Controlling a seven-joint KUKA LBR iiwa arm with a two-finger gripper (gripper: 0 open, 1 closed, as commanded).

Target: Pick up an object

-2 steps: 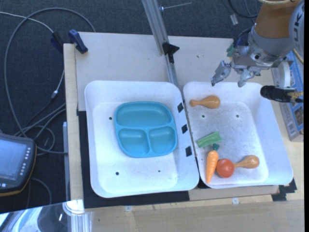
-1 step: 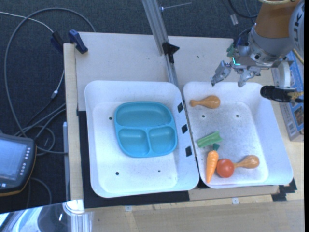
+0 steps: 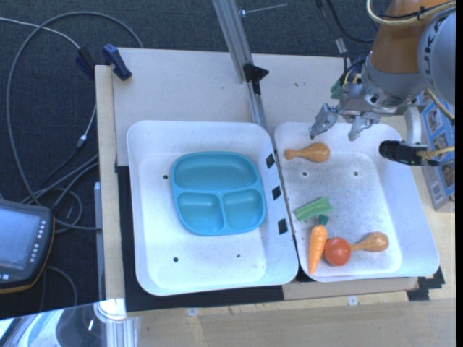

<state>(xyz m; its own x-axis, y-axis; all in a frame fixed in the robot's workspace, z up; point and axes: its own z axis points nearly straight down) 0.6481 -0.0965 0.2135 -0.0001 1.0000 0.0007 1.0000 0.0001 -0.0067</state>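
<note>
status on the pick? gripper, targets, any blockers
Gripper open, holding nothing, above far edge of right bin. Nearest item: drumstick, just below it. Carrot, tomato, second drumstick and green piece lie nearer the front. Nothing blocking.

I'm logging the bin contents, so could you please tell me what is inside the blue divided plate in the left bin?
The blue three-compartment plastic plate in the left white bin shows only bare blue surface in all three sections. Whatever lies underneath it is covered by the plate.
</note>
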